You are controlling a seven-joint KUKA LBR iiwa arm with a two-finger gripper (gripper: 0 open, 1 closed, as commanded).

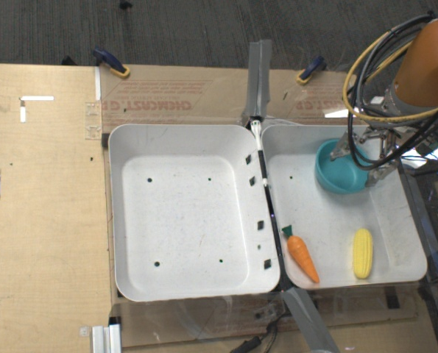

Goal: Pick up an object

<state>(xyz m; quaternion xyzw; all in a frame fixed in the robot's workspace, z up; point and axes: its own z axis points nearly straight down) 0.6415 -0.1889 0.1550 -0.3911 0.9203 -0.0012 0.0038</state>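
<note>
**Gripper down at the teal bowl, right bin**

I saw the gripper point(360, 154) low over the right bin point(395, 267), at the far-right edge of the teal bowl point(336, 173). Cables crowded the wrist, so I could not tell how its fingers stood, nor whether anything sat between them; it seemed to touch the bowl's rim. The bowl sat in the bin's far half. Nearer me lay a carrot point(302, 258) by the bin's left wall and a yellow corn cob point(362, 253), well apart from it. The left bin point(123, 219) lay alongside.
</note>
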